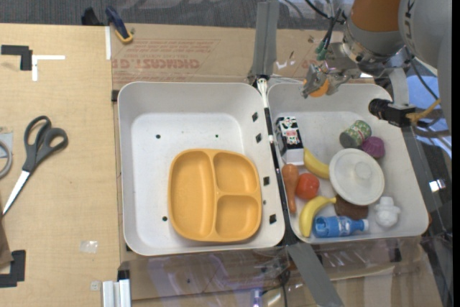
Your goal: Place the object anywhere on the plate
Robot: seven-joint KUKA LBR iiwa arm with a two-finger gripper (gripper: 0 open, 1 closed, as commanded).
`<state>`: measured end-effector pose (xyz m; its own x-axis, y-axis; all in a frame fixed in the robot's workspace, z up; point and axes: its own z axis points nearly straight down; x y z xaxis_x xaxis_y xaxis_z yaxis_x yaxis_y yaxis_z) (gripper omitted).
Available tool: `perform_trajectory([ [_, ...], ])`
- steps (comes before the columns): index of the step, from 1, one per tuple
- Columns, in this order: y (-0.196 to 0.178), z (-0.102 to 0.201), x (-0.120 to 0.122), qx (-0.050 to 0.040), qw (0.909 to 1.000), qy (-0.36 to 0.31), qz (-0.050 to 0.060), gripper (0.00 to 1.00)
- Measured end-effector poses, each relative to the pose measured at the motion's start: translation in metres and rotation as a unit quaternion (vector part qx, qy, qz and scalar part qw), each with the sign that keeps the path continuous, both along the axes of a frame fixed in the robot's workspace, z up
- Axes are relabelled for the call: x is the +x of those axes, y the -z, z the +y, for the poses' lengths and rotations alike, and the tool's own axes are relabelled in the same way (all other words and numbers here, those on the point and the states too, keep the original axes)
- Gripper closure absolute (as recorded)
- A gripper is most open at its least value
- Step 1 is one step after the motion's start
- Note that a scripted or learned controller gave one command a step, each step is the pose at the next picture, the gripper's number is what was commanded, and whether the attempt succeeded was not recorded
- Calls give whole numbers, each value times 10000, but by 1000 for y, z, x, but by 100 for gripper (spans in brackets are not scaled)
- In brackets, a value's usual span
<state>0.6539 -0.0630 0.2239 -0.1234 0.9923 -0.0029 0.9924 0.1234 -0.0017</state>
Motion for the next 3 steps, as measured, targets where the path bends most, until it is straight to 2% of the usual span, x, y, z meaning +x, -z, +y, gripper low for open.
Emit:
perform_trajectory([
  [1,33,74,-7,12,9861,-1661,5,100],
  [2,33,141,-87,14,9875,-1577,8,100],
  [3,35,196,-132,11,9847,-1744,11,100],
])
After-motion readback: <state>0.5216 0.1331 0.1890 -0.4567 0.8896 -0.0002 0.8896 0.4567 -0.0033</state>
